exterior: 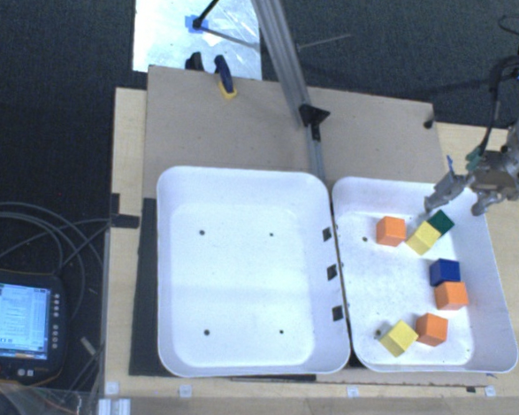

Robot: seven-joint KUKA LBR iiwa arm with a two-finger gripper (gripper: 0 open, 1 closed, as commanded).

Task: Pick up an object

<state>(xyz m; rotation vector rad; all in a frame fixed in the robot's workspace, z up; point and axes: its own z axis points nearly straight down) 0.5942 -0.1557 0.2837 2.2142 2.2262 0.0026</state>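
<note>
Claw: two-finger gripper (pixel 463 197) at the upper right, over the far rim of the right-hand shallow white bin (pixel 492 303); fingers spread wide, nothing between them.
Arm: grey, cable-wrapped wrist reaching in from the right edge.
Targets: all candidates lie in the right bin; any one would satisfy the task.
Nearest cluster: small dark green cube (pixel 442 223) touching a pale yellow cube (pixel 424 238), with an orange cube (pixel 391 230) just beside them to the left. One fingertip sits just above the green cube.
Mid pair: dark blue cube (pixel 445 271) stacked against a second orange cube (pixel 451 295).
Near pair: third orange cube (pixel 431 329) touching a second yellow cube (pixel 399 338).
Left bin: other shallow white bin (pixel 173 240), four dark dots on its floor.
Risk, crowding: every cube has a neighbour touching or just beside it; a finger may land on the neighbour and shove both aside.
Risk, rotation: green and yellow cubes sit skewed; fingers closing on corners could squeeze one out.
Risk, wall: green cube lies near the far wall; the outer finger could catch the rim.
Writing: none readable. Handheld pendant with lit screen (pixel 19 323) at lower left shows text too small to read.
</note>
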